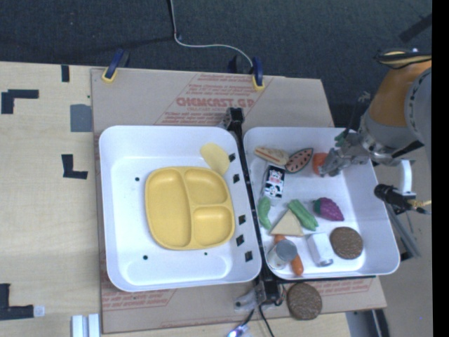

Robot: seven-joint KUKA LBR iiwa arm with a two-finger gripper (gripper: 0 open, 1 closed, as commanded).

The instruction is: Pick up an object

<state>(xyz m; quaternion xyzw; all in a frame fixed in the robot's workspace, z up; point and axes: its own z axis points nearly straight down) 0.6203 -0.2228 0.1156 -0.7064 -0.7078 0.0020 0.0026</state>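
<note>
Fingers: we see the fingers (335, 161) low over the upper right of the right bin (382, 220), but we cannot tell how far apart they stand, nor whether anything sits between them.
Left bin: the left bin (119, 209) holds a yellow divided plate (188, 208) in its middle and a pale yellow piece (216, 157) just beside the plate's upper right corner.
Right bin, left part: a black-and-white carton (274, 182), a green pod (264, 213), a pale wedge (287, 224).
Nearest thing: an orange-red piece (319, 162) lies in the bin's upper part, just left of the fingers, touching or nearly so; most of it is hidden, so we cannot read its long axis.
Neighbour: a brown speckled oval (299, 159) just to its left, long axis slanting up to the right.
Step in hand: we judge this as closing in on the orange-red piece.
Doing it well: we would centre over the piece, stay clear of the bin wall, and close across its narrow side.
Counter: a brown disc (304, 301) rests outside the bins on the counter (42, 209).
</note>
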